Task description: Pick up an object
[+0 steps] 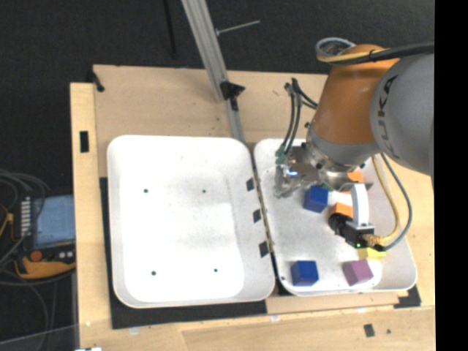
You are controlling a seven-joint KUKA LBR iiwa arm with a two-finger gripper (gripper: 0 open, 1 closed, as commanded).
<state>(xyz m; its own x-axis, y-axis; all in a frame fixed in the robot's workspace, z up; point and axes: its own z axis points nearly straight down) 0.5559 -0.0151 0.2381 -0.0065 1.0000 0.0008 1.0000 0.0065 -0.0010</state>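
Gripper (291, 178) low in right bin (391, 284) | blue cube (316, 199) just beside, right | jaws' state: cannot tell

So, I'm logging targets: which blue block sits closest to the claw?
The upper blue block, right beside the claw; the other blue block lies by the bin's near edge.

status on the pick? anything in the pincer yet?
Done: the arm has reached over the right bin, with the pincer low near its upper left corner. In hand: nothing visibly held; the fingers are too obscured to read. Left: the grasp and lift. The blue cube beside the pincer, another blue cube and the purple block all rest in the bin.
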